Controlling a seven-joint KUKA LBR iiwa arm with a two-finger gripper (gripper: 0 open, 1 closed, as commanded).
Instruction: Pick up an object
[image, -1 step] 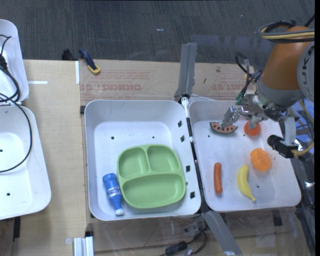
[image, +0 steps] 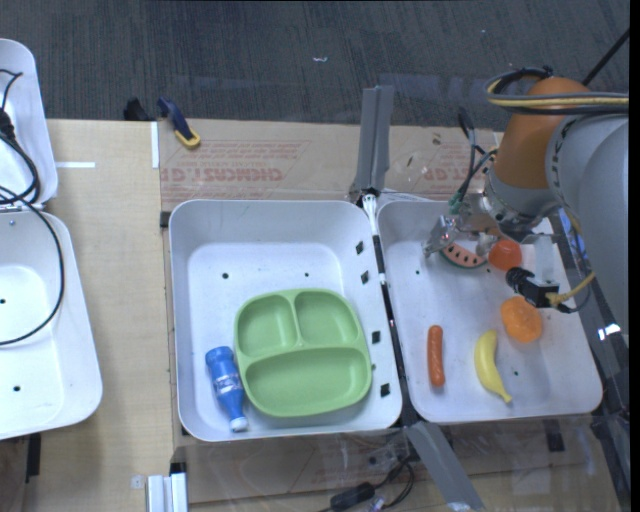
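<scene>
Right bin (image: 560, 395); gripper (image: 452, 235) over watermelon slice (image: 463, 256), rind toward camera.

bright, even overhead light, soft shadows, sharp focus.

All places are given from the right bin (image: 560, 400), a shallow white tray. A watermelon slice (image: 462, 257), red with a green rind, lies near its far wall. Just right of the slice sits a small red-orange ball (image: 505, 253). An orange fruit (image: 521, 320) rests toward the right wall. A yellow banana (image: 489, 366) lies near the front, beside a red-orange sausage (image: 436, 355) lying lengthwise.
</scene>
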